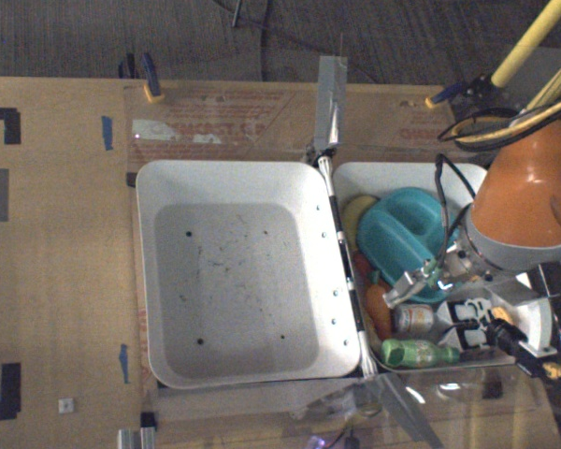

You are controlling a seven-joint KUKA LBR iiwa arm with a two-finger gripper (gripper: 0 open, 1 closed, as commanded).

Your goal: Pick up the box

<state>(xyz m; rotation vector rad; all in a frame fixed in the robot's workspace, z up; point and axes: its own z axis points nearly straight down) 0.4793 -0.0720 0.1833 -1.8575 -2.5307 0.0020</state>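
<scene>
In the right-hand shallow white plastic bin (393, 172) we see a crowded heap of things, and most of them are only partly readable. A large teal plastic item (402, 232) lies uppermost, covering part of a rounded yellow object (357, 211) at its left. Below these sit an orange rounded piece (378, 309), a small metal can (414, 320) on its side, and a green plastic bottle (417, 352) lying along the bin's near wall. Beside the can we make out a black-and-white printed box (471, 311), which seems to be the task's thing, though the arm covers part of it and its edges are hard to trace. The grey arm with its orange band (522, 193) reaches in from the right and hides the bin's far right side. Its metal gripper (421, 283) hangs low over the heap, just beside the teal item; we cannot tell how it is set or whether anything is caught in it. The left-hand white bin (159, 251) rests on the brown cardboard-covered surface (56, 251).
</scene>
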